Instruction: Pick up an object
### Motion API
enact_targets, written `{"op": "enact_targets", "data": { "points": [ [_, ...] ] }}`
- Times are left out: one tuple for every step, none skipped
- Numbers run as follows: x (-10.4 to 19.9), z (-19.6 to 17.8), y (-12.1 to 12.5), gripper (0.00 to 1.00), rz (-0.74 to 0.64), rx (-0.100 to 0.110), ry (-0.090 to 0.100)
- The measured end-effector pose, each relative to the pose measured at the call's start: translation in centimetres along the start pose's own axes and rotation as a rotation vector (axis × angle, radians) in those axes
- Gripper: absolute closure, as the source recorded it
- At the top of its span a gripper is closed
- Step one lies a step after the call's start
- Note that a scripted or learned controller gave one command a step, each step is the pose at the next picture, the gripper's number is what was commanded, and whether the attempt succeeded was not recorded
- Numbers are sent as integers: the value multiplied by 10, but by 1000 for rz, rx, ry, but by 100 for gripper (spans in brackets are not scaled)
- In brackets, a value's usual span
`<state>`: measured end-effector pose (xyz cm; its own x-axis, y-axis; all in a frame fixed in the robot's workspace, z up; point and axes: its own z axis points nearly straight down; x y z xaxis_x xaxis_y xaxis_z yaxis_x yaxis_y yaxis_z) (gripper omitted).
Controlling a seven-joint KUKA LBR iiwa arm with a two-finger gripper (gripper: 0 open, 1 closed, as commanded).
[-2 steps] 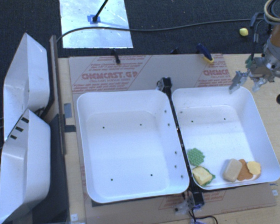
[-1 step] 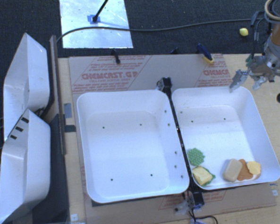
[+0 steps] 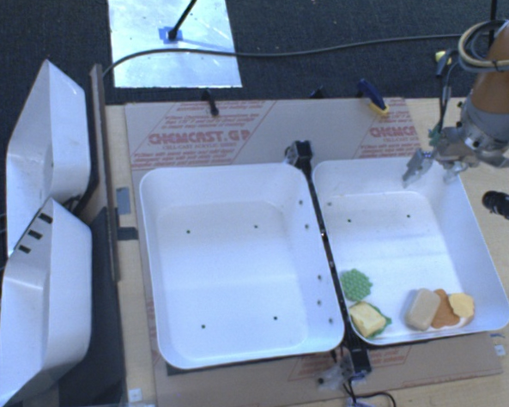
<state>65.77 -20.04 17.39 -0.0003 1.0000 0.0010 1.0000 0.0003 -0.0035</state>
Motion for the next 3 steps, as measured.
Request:
{"op": "enact_targets", "data": {
  "points": [
    [-3,62,-2,0,0,1,0],
    [-2,91,-2,0,0,-3,-1],
    [-2,78,-1,100,-1,-7,-2]
  ]
}}
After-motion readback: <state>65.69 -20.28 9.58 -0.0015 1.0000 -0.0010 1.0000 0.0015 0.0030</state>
